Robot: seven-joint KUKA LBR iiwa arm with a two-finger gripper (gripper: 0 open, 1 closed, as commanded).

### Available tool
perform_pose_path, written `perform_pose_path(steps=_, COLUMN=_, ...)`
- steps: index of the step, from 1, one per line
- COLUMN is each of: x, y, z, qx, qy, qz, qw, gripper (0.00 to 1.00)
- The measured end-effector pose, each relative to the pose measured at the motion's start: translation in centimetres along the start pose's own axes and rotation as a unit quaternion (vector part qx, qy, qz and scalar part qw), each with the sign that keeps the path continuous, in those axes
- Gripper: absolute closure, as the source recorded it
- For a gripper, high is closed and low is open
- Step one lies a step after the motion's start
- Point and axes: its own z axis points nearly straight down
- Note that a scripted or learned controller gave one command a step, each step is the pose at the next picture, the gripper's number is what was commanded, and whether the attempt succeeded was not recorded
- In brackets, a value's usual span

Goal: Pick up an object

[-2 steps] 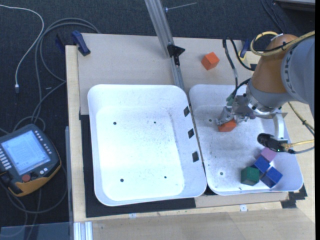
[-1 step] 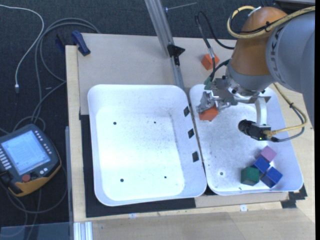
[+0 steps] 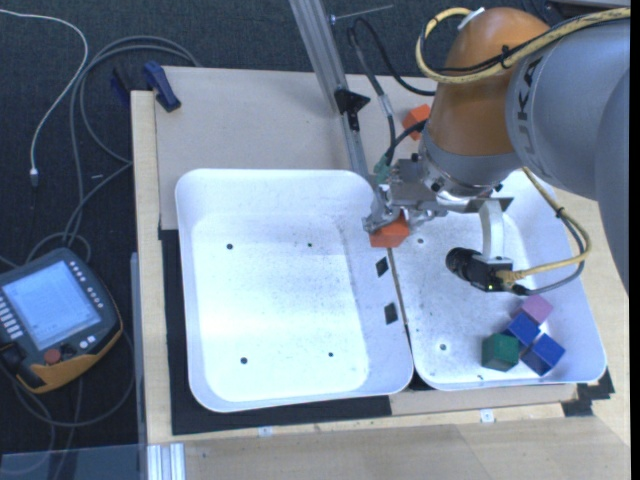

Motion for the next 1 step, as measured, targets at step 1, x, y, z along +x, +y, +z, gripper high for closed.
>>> perform_pose_path(steps=1, x=-0.47, y=0.00, z=0.17, qx=0.001, qy=-0.002, qz=0.003, qw=1.0000, gripper=0.00)
